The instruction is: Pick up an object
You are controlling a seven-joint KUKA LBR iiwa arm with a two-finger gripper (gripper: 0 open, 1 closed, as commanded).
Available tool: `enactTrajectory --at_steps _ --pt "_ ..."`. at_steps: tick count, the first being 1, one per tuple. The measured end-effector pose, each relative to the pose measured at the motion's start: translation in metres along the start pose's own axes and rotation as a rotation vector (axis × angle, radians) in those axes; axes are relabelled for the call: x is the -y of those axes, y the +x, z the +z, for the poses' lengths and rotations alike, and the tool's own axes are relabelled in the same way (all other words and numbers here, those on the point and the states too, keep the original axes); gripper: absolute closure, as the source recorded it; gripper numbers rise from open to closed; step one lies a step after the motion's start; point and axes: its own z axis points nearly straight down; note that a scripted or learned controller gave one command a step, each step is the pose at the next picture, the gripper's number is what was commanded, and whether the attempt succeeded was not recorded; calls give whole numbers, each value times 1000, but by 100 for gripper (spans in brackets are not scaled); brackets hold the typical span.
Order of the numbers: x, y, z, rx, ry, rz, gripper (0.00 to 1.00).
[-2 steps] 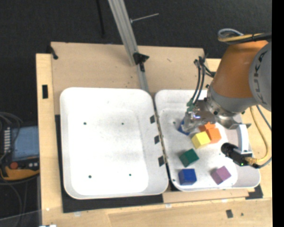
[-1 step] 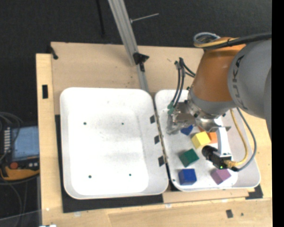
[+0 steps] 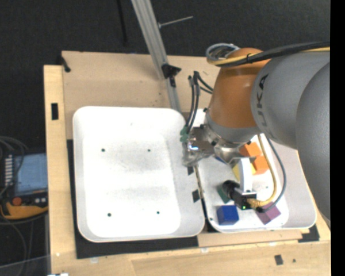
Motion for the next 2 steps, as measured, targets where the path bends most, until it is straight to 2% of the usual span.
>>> enactTrajectory --at_steps 1,2 --pt "-16 58 -9 0 -4 -2 100" --pt "-15 54 -8 2 -2 3 0"
